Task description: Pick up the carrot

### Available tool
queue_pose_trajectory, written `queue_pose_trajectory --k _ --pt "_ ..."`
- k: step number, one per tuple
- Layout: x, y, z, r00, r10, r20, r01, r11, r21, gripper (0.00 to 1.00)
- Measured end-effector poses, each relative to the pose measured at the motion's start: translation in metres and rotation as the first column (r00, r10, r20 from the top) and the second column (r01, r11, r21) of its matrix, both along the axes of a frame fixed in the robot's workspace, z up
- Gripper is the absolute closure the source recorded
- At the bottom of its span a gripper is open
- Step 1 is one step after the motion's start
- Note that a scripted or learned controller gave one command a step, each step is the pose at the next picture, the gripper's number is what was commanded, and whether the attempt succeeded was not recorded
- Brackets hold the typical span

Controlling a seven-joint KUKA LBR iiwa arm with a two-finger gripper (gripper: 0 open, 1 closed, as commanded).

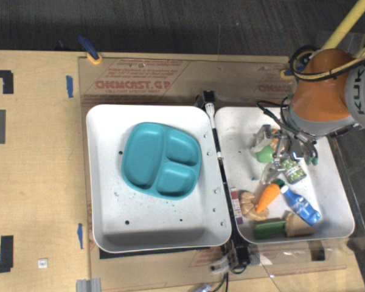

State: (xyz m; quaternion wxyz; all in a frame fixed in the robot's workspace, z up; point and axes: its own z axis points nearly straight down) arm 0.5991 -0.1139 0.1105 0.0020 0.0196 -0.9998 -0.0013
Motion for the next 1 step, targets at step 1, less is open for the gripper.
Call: queue_pose_trajectory --k 1 --pt "-0.0791 0.0163 -0.0194 0.985 0.17 0.021 -0.17 0.985 -0.007 0.0"
